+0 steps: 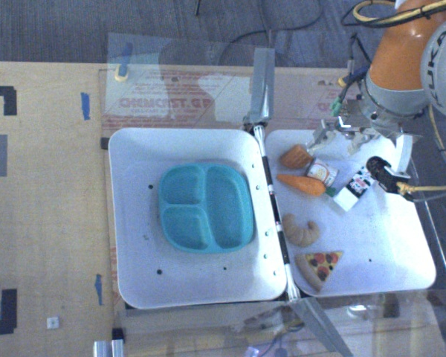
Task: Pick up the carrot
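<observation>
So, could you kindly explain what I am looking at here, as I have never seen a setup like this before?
This is one picture from a fixed camera above a workbench, looking down at a slant. The grey and orange machine at the upper right is a robot arm; its gripper, a two-finger claw, hovers over the right bin. That shallow white bin holds toy food: an orange carrot, which the arm is meant to pick up, a brownish piece just above it, a croissant, a pizza slice, and a small jar and a small box. The left bin holds a teal divided plate. I see nothing held in the gripper.
</observation>
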Controlling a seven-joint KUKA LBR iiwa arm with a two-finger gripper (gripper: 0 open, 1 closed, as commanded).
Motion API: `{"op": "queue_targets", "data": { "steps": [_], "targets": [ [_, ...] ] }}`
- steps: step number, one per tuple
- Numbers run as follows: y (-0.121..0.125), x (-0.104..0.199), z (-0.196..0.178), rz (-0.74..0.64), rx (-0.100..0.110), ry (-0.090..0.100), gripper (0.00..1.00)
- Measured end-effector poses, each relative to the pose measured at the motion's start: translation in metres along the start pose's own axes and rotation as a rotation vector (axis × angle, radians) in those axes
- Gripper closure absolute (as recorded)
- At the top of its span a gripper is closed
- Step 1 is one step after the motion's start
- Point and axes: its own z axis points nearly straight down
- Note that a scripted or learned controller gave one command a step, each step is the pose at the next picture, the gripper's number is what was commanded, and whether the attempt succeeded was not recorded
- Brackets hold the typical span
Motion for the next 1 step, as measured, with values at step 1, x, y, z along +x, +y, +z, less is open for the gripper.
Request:
{"op": "queue_targets", "data": {
  "steps": [1],
  "targets": [
    [-0.0167, -0.0139, 0.0873, -0.053, -0.041, -0.014, 0.00]
  ]
}}
